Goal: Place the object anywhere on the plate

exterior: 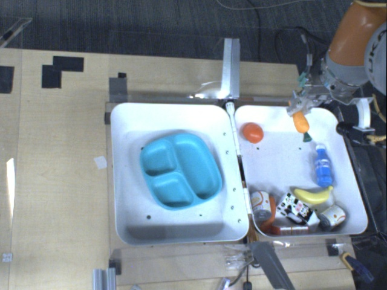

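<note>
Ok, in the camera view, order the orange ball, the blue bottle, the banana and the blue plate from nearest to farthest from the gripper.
From the gripper:
1. Orange ball, right bin's upper left.
2. Blue bottle, right bin's right side.
3. Banana, lower right bin.
4. Blue plate, left bin.

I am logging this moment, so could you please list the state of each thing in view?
gripper: above the right bin's far edge, shut on the carrot
carrot: hanging from the gripper, tip down
blue plate: in the left bin, nothing on it
orange ball: resting in the right bin
blue bottle: lying down
banana: lying on the pile
</note>
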Available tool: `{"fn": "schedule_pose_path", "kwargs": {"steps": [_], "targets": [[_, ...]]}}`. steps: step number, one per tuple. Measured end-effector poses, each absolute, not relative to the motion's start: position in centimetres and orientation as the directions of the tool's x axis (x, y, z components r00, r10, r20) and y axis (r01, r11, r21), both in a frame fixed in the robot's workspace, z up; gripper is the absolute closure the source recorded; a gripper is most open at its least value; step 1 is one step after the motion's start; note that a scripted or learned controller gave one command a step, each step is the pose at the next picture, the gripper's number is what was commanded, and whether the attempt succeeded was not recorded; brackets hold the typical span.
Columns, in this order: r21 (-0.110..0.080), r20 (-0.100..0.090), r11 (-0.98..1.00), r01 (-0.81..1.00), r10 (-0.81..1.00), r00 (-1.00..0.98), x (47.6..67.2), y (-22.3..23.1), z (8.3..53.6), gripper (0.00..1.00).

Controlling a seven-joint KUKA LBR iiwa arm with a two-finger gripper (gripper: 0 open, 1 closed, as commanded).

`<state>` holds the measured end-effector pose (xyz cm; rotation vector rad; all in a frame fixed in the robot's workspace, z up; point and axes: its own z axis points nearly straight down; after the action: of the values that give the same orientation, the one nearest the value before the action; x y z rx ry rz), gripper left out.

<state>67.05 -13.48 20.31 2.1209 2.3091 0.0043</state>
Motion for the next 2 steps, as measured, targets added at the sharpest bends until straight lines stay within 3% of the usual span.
{"fn": "schedule_pose_path", "kwargs": {"steps": [1, 2], "targets": [[0.007, -0.004, 0.579, 0.815, 0.815, -0.579, 67.0, -3.8, 18.7, 1.0], [0.006, -0.003, 0.668, 0.744, 0.744, -0.668, 62.0, 2.9, 18.6, 1.0]]}}
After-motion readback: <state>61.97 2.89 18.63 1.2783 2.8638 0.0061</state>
